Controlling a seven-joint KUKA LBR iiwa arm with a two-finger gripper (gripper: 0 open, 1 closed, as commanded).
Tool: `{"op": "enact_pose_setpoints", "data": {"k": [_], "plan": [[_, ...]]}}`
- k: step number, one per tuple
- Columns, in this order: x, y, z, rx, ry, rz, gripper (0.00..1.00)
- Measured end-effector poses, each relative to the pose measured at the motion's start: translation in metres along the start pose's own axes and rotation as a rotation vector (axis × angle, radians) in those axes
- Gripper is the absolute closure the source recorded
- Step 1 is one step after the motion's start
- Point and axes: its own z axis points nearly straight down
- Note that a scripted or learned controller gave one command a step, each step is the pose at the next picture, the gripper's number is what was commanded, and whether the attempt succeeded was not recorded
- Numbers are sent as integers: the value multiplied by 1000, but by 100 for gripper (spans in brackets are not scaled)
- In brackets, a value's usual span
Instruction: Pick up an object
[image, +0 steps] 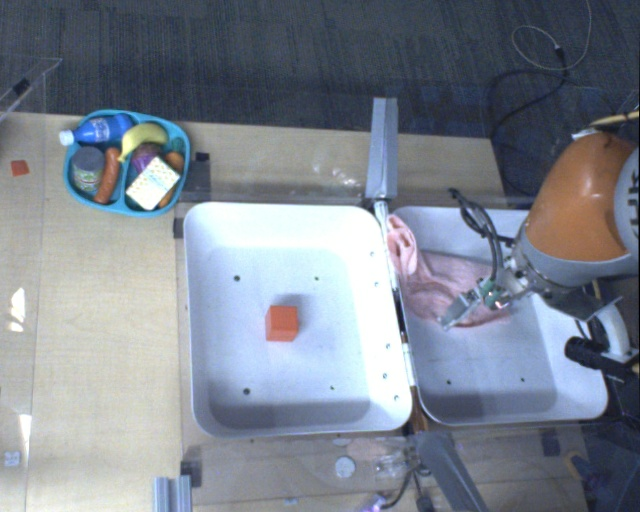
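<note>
One pink cloth (440, 278) in right bin (500, 400): soft, light, limp. I aim gripper (462, 312) at bunched fold; grip state unclear. Orange block (283, 323) rigid alternative.

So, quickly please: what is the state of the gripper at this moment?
Gripper: low over the pink cloth in the right bin; open or shut, it cannot be told.

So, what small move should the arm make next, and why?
Probably lower the hand a little onto the pink cloth in the right bin. It sits at the cloth's right edge, and no cloth is visibly between its fingers.
</note>
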Motion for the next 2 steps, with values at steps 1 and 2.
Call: {"op": "enact_pose_setpoints", "data": {"k": [1, 2], "plan": [[-55, 20, 87, 3, 1, 191, 0], [-56, 23, 74, -5, -3, 188, 100]]}}
